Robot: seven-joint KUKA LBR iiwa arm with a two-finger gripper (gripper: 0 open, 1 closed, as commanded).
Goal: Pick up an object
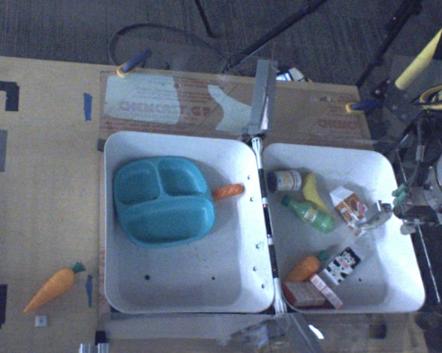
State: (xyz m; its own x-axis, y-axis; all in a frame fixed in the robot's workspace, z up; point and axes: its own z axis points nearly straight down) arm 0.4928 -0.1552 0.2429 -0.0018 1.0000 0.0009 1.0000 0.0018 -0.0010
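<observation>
— Can you make out the hand [375, 219]?
— Barely. It's at the right bin's [405, 284] far edge, the arm cut off behind it, and I cannot tell how it's set.
— What's nearest?
— The small carton [350, 206], just left of it. The green bottle [308, 214] and banana [314, 191] lie further left.

Teal divided plate [163, 200] in the white left bin [118, 278]; orange carrots [227, 191], yellow banana [315, 193], green bottle [309, 214], black-and-white patterned box [342, 265] in the white right bin [401, 284]; tan bench [31, 220]
</observation>
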